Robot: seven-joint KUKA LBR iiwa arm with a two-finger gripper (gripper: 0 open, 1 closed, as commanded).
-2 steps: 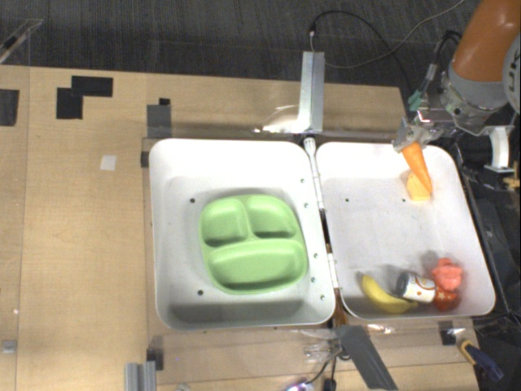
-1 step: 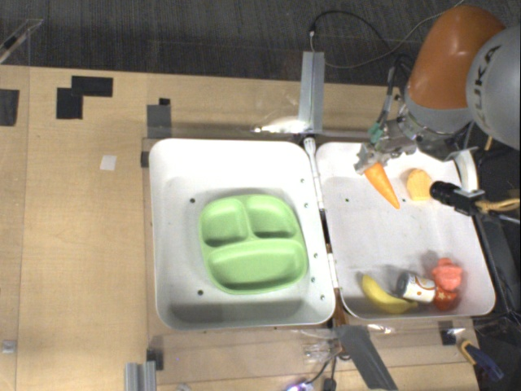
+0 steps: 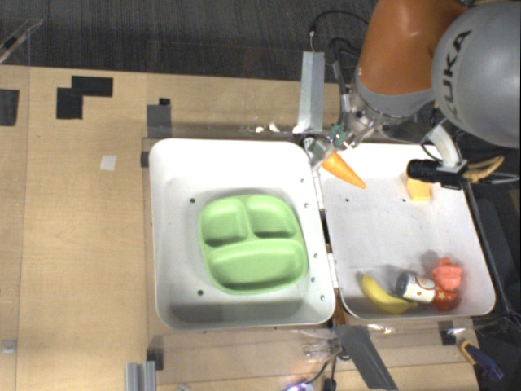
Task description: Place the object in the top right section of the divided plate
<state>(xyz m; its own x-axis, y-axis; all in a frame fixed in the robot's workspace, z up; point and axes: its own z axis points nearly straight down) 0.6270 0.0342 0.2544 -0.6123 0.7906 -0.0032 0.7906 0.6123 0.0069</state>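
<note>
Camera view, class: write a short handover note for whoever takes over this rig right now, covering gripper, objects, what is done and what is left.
Gripper: at the right bin's top left corner, an orange carrot just below it; grasp unclear.
Green divided plate: in the left bin, nothing in its sections.
Other items in the right bin: banana, yellow block, red toy.
Done: no placement yet.
Left: carry the object to the plate's top right section and release.
</note>
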